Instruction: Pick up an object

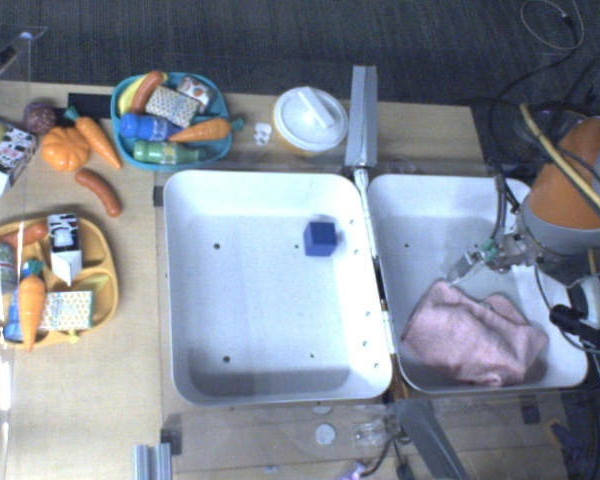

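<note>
A small blue cube (pixel 321 237) lies in the left bin (pixel 230 368), toward its upper right. In the lower half of the right bin (pixel 420 208) a crumpled pink cloth (pixel 475 336) is bunched up. My gripper (pixel 483 259) reaches in from the right and hangs low in the right bin, just above the cloth's upper edge. The arm's orange band (pixel 580 183) sits over the bin's right rim. Nothing shows in the gripper's hold.
A metal divider (pixel 361 118) stands between the bins at the back. Left of the bins are a blue bowl (pixel 170 118) and a yellow plate (pixel 50 278) with toy food, plus loose toy vegetables. A white lidded tub (pixel 311 118) stands behind the left bin. Cables hang at the right.
</note>
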Robot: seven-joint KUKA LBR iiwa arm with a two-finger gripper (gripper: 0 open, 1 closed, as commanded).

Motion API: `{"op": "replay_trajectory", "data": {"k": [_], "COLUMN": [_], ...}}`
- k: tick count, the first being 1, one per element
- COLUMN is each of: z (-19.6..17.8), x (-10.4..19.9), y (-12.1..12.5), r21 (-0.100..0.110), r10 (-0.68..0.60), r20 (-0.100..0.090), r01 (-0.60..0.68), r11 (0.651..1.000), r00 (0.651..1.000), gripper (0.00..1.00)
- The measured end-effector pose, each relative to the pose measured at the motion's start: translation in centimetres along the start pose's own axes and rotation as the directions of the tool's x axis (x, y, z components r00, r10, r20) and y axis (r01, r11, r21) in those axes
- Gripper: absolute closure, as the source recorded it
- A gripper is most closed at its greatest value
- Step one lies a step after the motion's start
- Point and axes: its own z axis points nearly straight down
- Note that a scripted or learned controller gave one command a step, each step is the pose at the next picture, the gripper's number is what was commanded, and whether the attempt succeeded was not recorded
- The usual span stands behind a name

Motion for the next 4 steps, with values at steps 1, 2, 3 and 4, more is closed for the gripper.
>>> {"op": "replay_trajectory", "data": {"k": [1,2,3,4], "z": [1.0,-0.2,-9.4,0.1], "x": [3.8,3.8,5.1,7.6], "y": [-3.6,-3.3,3.6,1.9], "r21": [-0.002,-0.009,0.005,0.004], "r10": [-0.22,-0.22,-0.376,-0.567], "r20": [-0.001,0.004,-0.01,-0.014], "r01": [0.22,0.22,0.376,0.568], "r11": [0.976,0.975,0.927,0.823], "r00": [0.976,0.976,0.927,0.823], "gripper": [0.0,1.0,1.0,1.0]}}
